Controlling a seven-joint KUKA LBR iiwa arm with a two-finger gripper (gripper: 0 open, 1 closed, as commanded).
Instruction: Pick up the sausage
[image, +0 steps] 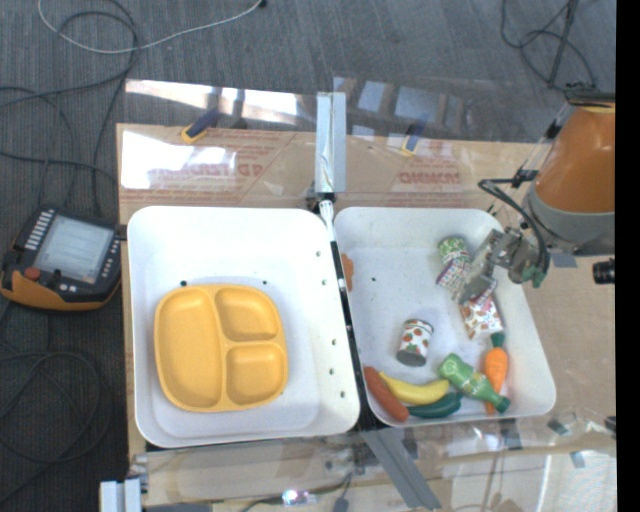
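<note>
The sausage (386, 393) lies at the right bin's (400, 232) near edge, touching the banana (418, 388) (awkward for a clean pinch), while the gripper (484, 268) hovers well apart, its opening impossible to tell.

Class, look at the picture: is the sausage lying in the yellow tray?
No. The sausage lies in the right bin beside the banana; the yellow tray is in the left bin.
</note>
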